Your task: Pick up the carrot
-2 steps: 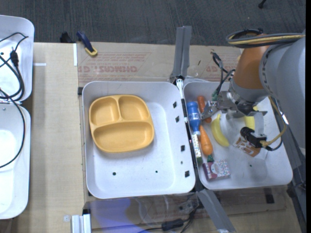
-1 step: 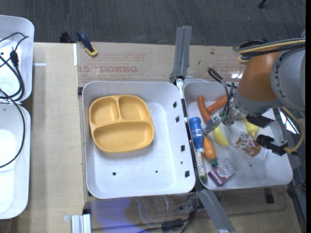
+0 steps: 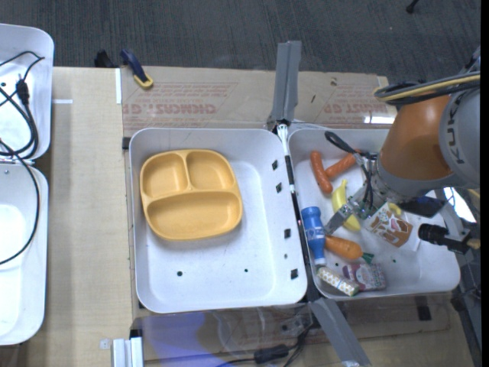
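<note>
The carrot (image 3: 344, 247), orange with a green stub at its right end, lies in the right bin (image 3: 435, 277) near the front. My gripper (image 3: 346, 222) hangs just above and behind it, open. One grey finger (image 3: 336, 222) slants down-left toward the blue bottle. Nothing orange sits between the fingers. A yellow banana (image 3: 339, 196) lies under and behind the gripper. The orange-banded wrist (image 3: 412, 140) covers the back right of the bin.
A blue bottle (image 3: 312, 232) lies left of the carrot by the bin wall. Two red sausages (image 3: 330, 168) sit at the back. A printed packet (image 3: 390, 226) lies right, and a snack wrapper (image 3: 355, 278) at the front. The left bin (image 3: 221, 281) holds a yellow divided plate (image 3: 191, 193).
</note>
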Available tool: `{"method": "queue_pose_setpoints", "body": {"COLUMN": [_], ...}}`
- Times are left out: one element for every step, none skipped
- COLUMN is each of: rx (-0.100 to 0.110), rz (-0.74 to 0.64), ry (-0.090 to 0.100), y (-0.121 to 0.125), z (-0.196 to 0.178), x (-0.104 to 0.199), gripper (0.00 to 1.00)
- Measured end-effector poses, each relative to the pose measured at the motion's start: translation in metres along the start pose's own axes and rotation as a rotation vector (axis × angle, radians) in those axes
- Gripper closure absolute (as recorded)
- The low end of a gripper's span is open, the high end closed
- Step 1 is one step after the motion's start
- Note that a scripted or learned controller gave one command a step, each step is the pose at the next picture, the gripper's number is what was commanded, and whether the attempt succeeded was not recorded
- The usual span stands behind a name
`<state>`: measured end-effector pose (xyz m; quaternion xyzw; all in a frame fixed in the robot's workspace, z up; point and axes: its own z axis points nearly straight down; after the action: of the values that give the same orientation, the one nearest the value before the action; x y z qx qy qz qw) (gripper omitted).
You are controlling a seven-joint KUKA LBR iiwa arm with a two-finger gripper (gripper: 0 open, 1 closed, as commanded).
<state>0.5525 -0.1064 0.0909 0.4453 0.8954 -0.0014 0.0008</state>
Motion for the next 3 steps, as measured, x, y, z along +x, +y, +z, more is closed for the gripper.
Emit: {"method": "queue_pose_setpoints", "body": {"rx": [-0.002, -0.002, -0.004], "rz": [-0.41, -0.457, -0.454], "ry": [0.005, 0.005, 0.005], "y": [-0.0344, -0.0429, -0.0419], "z": [0.001, 0.0015, -0.0059], "x": [0.0298, 0.0286, 0.0276], "gripper": [0.0, 0.0, 1.0]}}
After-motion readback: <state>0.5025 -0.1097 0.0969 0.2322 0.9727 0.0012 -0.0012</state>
